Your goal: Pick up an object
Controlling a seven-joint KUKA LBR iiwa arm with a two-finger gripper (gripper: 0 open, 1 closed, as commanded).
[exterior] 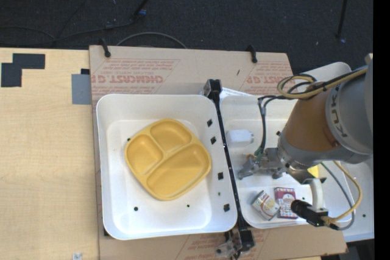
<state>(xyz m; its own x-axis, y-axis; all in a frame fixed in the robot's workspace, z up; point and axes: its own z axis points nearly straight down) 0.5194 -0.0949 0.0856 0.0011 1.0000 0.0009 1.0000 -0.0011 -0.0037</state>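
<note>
We hang our metal two-finger gripper (pixel 248 165) low in the right white bin (pixel 244 108), near small printed packets (pixel 275 202), ready to pick

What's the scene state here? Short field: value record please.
left bin: yellow divided plate, lying flat
right bin: small white item near the divider; small packets at the front
arm: over the right bin
gripper: low in the right bin, nothing seen held

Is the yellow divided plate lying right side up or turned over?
Right side up: the yellow divided plate shows its three hollow compartments facing upward in the left bin.
</note>
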